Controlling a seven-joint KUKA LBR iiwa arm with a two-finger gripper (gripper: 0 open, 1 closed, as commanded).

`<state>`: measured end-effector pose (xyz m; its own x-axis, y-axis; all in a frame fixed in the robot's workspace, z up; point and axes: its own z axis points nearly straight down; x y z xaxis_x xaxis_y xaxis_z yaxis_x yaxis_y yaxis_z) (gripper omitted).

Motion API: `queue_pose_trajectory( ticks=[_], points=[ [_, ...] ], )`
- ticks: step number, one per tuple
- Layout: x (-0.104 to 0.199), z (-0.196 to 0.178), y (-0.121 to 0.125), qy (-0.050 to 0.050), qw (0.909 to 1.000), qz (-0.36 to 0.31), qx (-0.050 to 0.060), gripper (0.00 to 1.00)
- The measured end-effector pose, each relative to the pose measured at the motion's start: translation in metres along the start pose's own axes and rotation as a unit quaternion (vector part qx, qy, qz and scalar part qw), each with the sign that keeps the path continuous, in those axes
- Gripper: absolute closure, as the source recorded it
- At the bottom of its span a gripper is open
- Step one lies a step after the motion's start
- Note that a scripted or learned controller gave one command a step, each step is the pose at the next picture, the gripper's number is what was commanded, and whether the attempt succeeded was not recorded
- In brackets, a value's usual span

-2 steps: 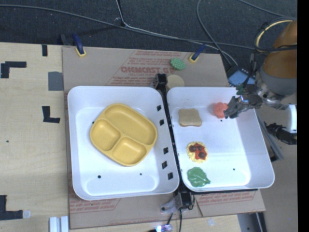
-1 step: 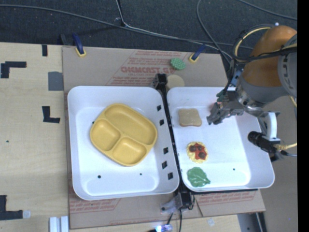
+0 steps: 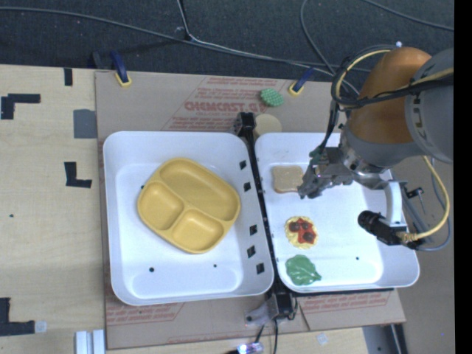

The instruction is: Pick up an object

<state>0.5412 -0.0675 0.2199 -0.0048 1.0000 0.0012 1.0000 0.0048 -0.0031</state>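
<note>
In the right bin [image 3: 391, 271] lie three small food-like items. A tan, toast-like piece [image 3: 285, 178] rests near the bin's upper left. Below it sits a yellow disc with red topping [image 3: 301, 231]. A green leafy piece [image 3: 302, 270] lies near the front edge. My gripper [image 3: 309, 189] hangs low over the right bin, just right of the tan piece and above the yellow disc. I see nothing between its fingers.
The left bin [image 3: 125, 271] holds a yellow divided plate [image 3: 189, 204]. A small green object [image 3: 271, 97] lies on the cardboard behind the bins. Black clamps [image 3: 247, 124] join the bins along the middle divider. Cables run across the dark floor behind.
</note>
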Motion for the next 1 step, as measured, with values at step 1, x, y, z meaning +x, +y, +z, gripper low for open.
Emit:
queue_pose_trajectory(
  ticks=[1],
  points=[
    [0.0489, 0.0079, -0.0038, 0.0, 1.0, 0.0, 0.0, 1.0]
  ],
)
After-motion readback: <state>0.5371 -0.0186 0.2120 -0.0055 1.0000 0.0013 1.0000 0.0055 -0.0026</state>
